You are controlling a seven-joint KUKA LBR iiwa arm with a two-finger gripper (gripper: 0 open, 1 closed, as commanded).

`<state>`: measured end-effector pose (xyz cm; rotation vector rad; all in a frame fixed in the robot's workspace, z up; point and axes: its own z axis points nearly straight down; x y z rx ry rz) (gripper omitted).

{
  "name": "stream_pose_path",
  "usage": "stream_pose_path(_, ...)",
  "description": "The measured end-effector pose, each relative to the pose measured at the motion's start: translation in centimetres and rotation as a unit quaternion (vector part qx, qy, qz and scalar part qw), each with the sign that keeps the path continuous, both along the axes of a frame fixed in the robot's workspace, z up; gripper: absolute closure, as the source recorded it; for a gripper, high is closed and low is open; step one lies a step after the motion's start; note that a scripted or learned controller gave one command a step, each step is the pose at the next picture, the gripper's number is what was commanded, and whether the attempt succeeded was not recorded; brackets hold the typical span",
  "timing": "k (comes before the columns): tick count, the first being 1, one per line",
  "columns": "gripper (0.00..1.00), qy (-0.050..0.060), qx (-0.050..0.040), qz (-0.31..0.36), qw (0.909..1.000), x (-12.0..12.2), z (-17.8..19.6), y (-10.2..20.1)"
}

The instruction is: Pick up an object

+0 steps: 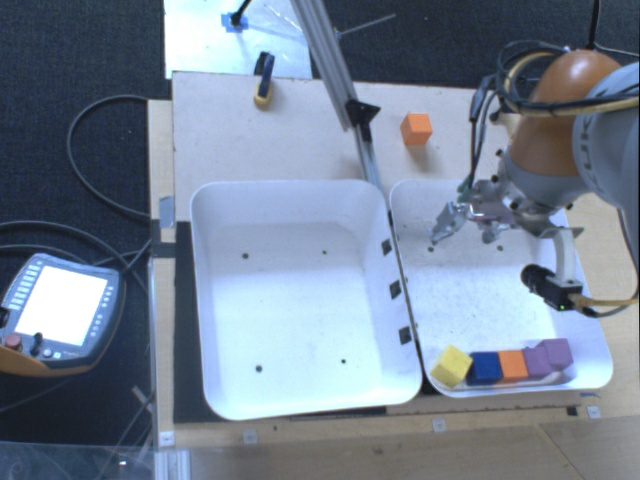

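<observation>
While the gripper (pixel 447 226) is hovering over the right bin (pixel 600 363), whether released or clenched I cannot tell, the yellow block (pixel 451 365), blue block (pixel 486 367), orange block (pixel 513 364) and purple block (pixel 550 356) are lying well apart from it along the near wall; they are looking smooth, matte, cube-shaped.

We see a pale table (pixel 300 138) on dark carpet (pixel 80 58), a cable (pixel 95 158) looping beside a control pendant (pixel 58 310).

The grey arm (pixel 600 138) reaches in from the right, its orange band (pixel 560 108) above the wrist. The gripper (pixel 447 224) points leftward and down, holding nothing.
</observation>
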<state>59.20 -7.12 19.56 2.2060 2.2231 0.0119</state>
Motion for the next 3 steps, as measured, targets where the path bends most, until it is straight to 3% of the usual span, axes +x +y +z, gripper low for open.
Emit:
stream_pose_path(1,0.00,0.010,0.0010,-0.005,0.9999,-4.0,-9.1,-1.8)
stream_pose_path(2,0.00,0.001,-0.0008,-0.003,1.0000,-4.4,5.8,-4.3)
stream_pose_path(3,0.00,0.009,0.0019,-0.003,1.0000,-6.0,-5.2,-1.4)
